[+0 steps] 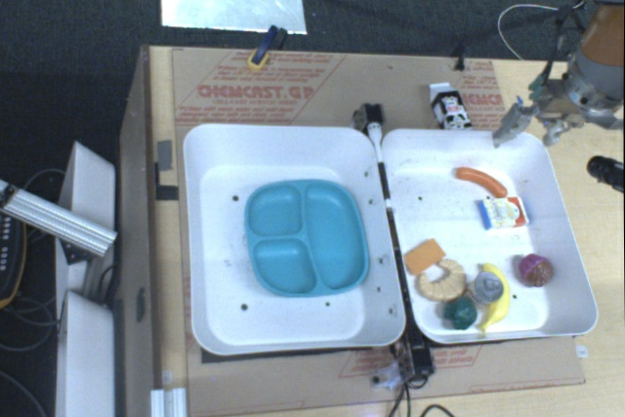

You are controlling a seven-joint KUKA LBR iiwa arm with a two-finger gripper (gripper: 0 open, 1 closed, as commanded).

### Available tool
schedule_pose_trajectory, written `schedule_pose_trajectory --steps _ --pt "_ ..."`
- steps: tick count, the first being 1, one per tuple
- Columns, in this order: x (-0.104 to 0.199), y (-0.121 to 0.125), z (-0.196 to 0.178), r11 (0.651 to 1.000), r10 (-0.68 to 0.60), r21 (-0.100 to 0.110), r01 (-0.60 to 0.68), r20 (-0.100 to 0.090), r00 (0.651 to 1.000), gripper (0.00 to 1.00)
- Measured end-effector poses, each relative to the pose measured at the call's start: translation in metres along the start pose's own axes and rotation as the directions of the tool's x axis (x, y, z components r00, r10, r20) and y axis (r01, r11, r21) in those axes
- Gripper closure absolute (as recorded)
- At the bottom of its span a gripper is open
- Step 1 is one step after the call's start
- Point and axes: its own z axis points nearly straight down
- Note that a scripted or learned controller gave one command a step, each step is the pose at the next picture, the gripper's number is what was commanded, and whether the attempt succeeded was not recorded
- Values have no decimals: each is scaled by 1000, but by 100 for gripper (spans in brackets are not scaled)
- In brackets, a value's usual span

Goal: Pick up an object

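Leftmost sits the left shallow white plastic bin [210, 210], and inside it a turquoise three-compartment plastic plate [306, 237] takes up most of the floor, leaving a bare strip along each wall. Next comes the right white bin [557, 210], where the candidates lie: an orange sausage-shaped toy [480, 180] near the far wall, a small blue, white and red carton [502, 212] just beside it, then a near-side cluster of an orange flat wedge [425, 256], a tan ring-shaped pastry toy [441, 280], a dark green round piece [460, 312], a grey lump [486, 287] and a yellow banana toy [496, 302], with a purple round fruit toy [534, 270] a little apart. Furthest right, the grey two-finger gripper [535, 124] hangs at the right bin's far corner with its fingers spread and nothing between them. I judge this the approach step: nothing is chosen yet. The next move calls for swinging inward and dropping over one piece. The sausage and the purple fruit have open floor around them; the clustered pieces touch or crowd, and the rim close under the fingers leaves little room there.
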Motion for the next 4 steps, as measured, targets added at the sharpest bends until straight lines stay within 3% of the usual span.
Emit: schedule_pose_trajectory --steps 1,2,4 --pt "13 3 44 1000 0 2 0 -1 1000 0" --pt "0 9 27 1000 1 0 -1 0 1000 0" --pt "11 1 25 1000 0 1 0 0 1000 0"
